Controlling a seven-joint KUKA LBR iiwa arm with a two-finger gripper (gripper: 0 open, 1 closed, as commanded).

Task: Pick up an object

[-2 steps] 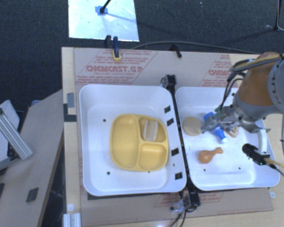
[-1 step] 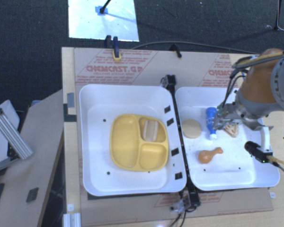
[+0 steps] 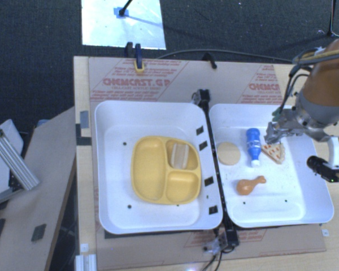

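Right bin (image 3: 305, 208) holds 4 toys: blue bottle (image 3: 252, 145) lying on its side, waffle wedge (image 3: 274, 152) just beside it to the right, tan disc (image 3: 228, 153) to its left near the divider, chicken drumstick (image 3: 250, 185) lower down toward the middle. Gripper (image 3: 274, 133) sits low above the gap between bottle and wedge; too small and blurred to tell whether spread or closed, nothing visibly pinched. Likely target the wedge or the bottle, judging by position. Bottle: probably light hard plastic, smooth and round, apt to roll or slip; best pinched across the body at mid-length. Wedge: flat, thin, likely stiff, low profile, hard to get under; best taken across its 2 long edges. Bottle and wedge nearly touching, so little room on that side, risk of nudging 1 while closing on the other. Drumstick well apart, with open floor around it, easier pick across the narrow shank. Bin walls well clear of all 4. Left bin (image 3: 113, 129) carries a yellow 3-compartment tray (image 3: 147, 174) with a pale block (image 3: 179, 156) in the upper right compartment.
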